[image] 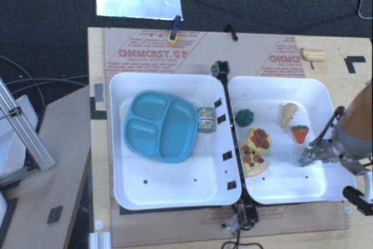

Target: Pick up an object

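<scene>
In the right bin (280, 192) lie several toy foods. A dark green lump (244, 117) is near the divider, with a round pizza piece (258, 140) and a pizza slice (253, 162) below it. A beige cone (288, 114) and a red strawberry-like piece (299, 133) lie further right. My gripper (307, 159) reaches in from the right and hangs low over the bin floor, just below and right of the red piece. Nothing shows in its grasp.
The left bin (175, 192) holds a blue divided plate (160, 126) and a small green-and-white can (206, 119) by the divider (232, 143). A yellow-handled tool (173, 37) and a wooden peg (313, 55) lie on the bench behind the bins.
</scene>
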Action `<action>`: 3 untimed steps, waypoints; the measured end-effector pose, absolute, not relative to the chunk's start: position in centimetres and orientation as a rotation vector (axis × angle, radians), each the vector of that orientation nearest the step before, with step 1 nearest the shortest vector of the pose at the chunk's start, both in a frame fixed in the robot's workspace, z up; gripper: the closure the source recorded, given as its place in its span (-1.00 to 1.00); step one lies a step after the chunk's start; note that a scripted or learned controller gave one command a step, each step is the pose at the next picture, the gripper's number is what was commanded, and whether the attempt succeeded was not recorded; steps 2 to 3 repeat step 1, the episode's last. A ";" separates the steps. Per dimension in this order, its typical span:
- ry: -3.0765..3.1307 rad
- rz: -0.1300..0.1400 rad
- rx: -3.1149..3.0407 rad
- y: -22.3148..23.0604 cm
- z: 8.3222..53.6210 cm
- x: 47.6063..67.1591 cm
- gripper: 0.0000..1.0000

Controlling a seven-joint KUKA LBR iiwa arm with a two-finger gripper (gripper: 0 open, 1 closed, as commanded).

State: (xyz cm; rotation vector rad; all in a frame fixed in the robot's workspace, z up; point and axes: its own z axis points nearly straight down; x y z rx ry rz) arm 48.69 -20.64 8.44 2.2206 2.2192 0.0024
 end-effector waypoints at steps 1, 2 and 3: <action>2.226 0.001 2.215 -18.8 8.4 48.7 1.00; 2.226 0.001 2.215 -18.8 8.4 48.7 1.00; 2.226 0.001 2.215 -18.8 8.4 48.7 1.00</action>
